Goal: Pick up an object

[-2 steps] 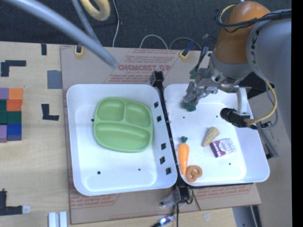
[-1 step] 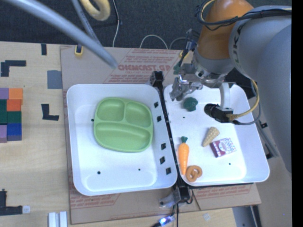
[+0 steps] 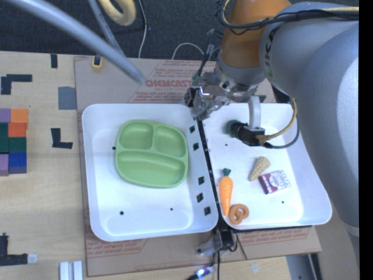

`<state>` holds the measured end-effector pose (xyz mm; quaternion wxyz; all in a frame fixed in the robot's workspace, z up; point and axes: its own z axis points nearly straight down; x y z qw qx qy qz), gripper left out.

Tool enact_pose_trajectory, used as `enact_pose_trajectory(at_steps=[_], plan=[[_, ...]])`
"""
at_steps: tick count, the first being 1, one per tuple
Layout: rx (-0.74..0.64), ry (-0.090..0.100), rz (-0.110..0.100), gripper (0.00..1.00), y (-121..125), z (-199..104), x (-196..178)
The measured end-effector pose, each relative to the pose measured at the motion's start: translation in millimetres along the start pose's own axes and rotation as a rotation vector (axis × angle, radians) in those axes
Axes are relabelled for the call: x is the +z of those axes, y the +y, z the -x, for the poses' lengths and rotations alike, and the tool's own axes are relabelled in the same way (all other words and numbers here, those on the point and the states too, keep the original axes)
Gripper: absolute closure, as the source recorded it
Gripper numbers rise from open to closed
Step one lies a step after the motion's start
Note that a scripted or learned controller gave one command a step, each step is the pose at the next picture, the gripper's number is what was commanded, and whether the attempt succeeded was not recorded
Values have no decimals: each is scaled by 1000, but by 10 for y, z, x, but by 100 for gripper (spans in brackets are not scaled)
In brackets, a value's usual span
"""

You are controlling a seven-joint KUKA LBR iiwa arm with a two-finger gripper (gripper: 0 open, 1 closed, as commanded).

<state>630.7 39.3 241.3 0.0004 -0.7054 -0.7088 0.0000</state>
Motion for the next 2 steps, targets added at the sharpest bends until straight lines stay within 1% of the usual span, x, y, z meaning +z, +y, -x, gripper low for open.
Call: enact_pose_trajectory(at_steps=[1, 2], plan=[[1, -2, -1, 100, 58, -511, 176], [2, -1, -1, 0, 54, -500, 170]])
